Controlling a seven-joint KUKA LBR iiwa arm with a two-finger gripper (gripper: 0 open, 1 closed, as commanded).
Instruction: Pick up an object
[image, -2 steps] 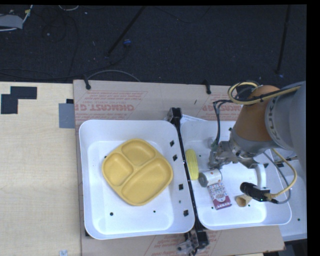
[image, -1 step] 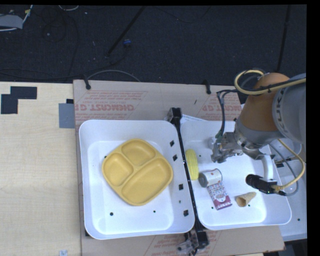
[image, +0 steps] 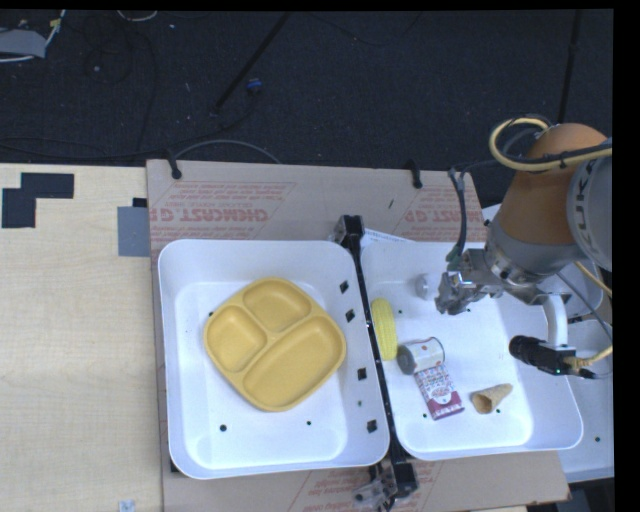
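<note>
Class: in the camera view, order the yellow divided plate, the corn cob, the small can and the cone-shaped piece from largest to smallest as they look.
1. Yellow divided plate, by far the largest.
2. Corn cob.
3. Small can.
4. Cone-shaped piece.
The can and the cone look close in size, so their order is unsure.

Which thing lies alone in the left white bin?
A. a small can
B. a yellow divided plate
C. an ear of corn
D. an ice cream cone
B: the yellow divided plate is the one item in the left bin, while the can, cone and corn lie in the right bin.
</note>
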